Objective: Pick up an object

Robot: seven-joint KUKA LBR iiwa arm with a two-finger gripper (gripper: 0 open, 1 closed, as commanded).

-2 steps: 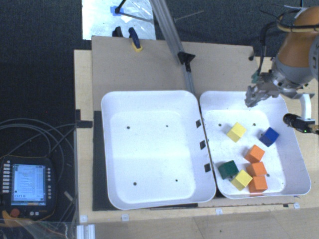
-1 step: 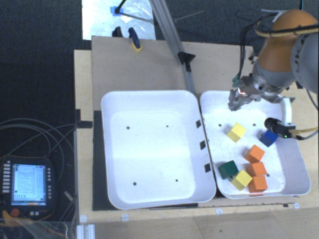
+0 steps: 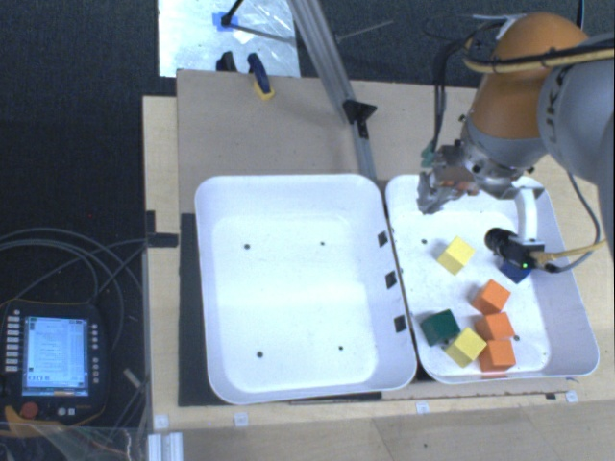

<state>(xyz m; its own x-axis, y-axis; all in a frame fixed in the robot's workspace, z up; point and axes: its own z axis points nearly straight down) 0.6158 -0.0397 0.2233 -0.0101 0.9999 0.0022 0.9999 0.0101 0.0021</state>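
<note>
My gripper (image 3: 434, 198) hangs over the back left part of the right bin (image 3: 567, 353), its dark fingers pointing down with nothing seen between them. A yellow block (image 3: 456, 254) lies just in front of it and to the right, apart from it. Further forward sit a green block (image 3: 441, 327), a second yellow block (image 3: 466, 347) and three orange blocks (image 3: 492, 297), (image 3: 496, 327), (image 3: 497, 355). A blue block (image 3: 514, 270) lies partly hidden under the arm's black fitting.
The left bin (image 3: 288, 286) stands beside the right one, joined by black clips (image 3: 389, 279). A slanted metal pole (image 3: 327, 56) rises behind the bins. A teach pendant (image 3: 56, 358) with cables lies left of the bench.
</note>
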